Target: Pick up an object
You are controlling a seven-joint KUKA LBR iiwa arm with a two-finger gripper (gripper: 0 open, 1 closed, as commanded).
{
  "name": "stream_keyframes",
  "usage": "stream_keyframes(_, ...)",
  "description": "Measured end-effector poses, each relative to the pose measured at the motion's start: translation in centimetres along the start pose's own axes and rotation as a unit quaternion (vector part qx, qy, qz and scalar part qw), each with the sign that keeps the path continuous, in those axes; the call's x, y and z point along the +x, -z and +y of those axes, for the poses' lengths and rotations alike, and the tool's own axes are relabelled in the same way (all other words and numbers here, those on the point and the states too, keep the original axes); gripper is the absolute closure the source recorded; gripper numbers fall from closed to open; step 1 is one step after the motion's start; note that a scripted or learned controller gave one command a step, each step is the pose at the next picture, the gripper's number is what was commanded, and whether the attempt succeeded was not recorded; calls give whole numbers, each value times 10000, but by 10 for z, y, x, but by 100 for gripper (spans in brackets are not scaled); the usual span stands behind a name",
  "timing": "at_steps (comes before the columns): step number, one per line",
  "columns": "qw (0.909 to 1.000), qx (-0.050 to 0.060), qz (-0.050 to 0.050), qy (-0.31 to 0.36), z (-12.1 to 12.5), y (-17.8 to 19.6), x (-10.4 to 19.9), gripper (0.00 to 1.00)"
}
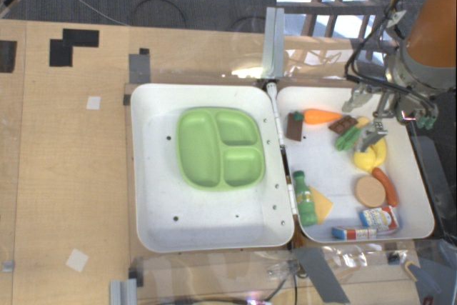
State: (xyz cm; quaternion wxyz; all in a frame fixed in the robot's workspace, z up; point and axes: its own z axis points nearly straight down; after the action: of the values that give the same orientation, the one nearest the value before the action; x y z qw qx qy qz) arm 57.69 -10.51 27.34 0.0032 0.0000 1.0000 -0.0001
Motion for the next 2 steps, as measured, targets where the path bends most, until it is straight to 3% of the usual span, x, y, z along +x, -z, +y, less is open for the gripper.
stream_keyframes(1, 9969, -17, 57, 784, -55, -134, 31, 0)
stream_keyframes(2, 9946, 7, -48, 1034, -1, -185, -43, 0)
